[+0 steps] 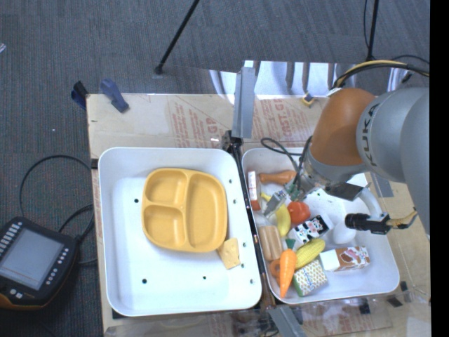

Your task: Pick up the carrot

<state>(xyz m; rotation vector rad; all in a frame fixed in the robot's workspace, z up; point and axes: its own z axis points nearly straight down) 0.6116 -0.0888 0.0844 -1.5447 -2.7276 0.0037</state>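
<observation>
The carrot (pixel 285 271) is orange with a green top and lies at the front left of the right bin (pixel 382 281), its tip pointing toward the front rim. My gripper (pixel 276 202) hangs low in the same bin, behind the carrot and well apart from it. It sits just above a yellow fruit (pixel 283 220) and beside a red tomato (pixel 298 211). The arm's orange band (pixel 340 128) rises above it. The gripper's tip is small and partly lost among the toys.
Packed around the carrot are a corn cob (pixel 309 252), a green box (pixel 309 278), a bread roll (pixel 270 241) and a cow-patterned carton (pixel 313 228). An orange piece (pixel 278 177) lies at the bin's back. The left bin (pixel 119 258) holds a yellow divided plate (pixel 186 209) and a cheese wedge (pixel 229 253).
</observation>
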